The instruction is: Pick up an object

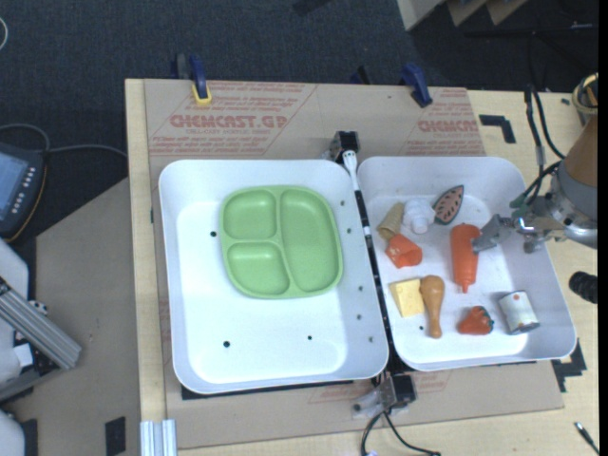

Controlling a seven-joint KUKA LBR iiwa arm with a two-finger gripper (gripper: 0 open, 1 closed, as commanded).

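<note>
Objects for picking are all lying in the right bin (546,283), while the left bin (190,283) is carrying one green divided plate (282,241) with three compartments, sitting toward its far half. Two blue clamps (199,77) are gripping the far edge of the table (152,122), one above each bin.

Going across the right bin from its left side, nine small things are resting on its floor. One tan cone-shaped piece (390,220) is leaning just above one small red-orange block (404,250), and the two are touching. Below them one yellow cheese wedge (408,296) is lying just beside one toy drumstick (433,302). One white lump (417,218) is sitting near the far wall, with one brown and pink shell-like piece (448,204) just to its right. One orange carrot (464,255) is lying lengthwise in the middle. Nearer the front, one red strawberry-like piece (476,322) is resting just beside one silver can (518,312).

Jaws (486,237) are hanging over the bin's right part, just beside the carrot's upper end, and whether they are open or closed cannot be told; nothing is visibly sitting between them.
</note>
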